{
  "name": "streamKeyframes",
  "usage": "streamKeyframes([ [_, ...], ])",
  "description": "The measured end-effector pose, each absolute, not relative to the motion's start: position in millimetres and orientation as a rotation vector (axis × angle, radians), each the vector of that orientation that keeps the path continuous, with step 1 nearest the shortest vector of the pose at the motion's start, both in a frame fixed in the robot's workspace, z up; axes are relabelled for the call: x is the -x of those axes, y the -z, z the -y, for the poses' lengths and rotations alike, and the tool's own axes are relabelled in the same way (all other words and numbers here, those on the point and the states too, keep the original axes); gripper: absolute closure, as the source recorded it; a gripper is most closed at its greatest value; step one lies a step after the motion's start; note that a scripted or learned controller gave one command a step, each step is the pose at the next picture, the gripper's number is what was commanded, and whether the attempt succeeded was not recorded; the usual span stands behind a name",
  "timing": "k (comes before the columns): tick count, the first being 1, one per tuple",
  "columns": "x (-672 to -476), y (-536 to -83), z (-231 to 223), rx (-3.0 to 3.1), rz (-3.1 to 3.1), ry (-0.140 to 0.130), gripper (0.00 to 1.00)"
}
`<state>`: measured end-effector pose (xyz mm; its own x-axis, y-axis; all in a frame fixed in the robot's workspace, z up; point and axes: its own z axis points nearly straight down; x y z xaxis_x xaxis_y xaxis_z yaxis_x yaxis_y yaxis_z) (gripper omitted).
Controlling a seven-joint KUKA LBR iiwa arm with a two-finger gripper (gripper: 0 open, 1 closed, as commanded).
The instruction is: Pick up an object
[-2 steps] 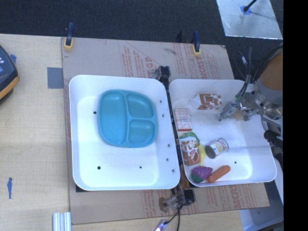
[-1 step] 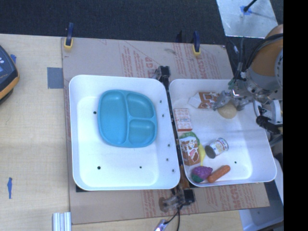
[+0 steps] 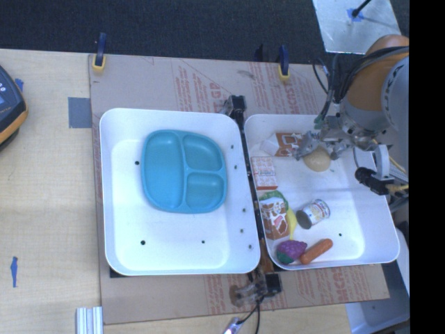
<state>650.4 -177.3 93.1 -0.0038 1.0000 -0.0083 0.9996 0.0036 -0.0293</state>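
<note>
My gripper (image 3: 318,148) hangs over the back of the right bin (image 3: 368,218), reaching in from the right. Directly under it lies a round beige object (image 3: 318,162), partly covered by the gripper; whether they touch is unclear. Just left of the gripper lies a brown packet (image 3: 286,143). Along the bin's left wall lie a white and red packet (image 3: 263,172) and a green pouch (image 3: 274,213). A small can (image 3: 313,213) lies on its side mid-bin. An orange carrot (image 3: 316,250) and purple grapes (image 3: 290,250) sit at the front.
The left bin (image 3: 118,186) holds a blue divided plate (image 3: 184,171). A black bracket (image 3: 237,104) stands at the back between the bins. Two clamps (image 3: 100,53) (image 3: 283,61) pin the cardboard sheet under the bins.
</note>
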Motion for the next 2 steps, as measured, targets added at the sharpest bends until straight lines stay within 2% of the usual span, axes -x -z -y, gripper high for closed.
streamKeyframes([
  [1, -652.7, -107.1, 178.5, 2.208, 2.221, -0.038, 1.00],
  [2, -594.9, -102.2, 214.0, 2.229, 2.241, 0.013, 1.00],
])
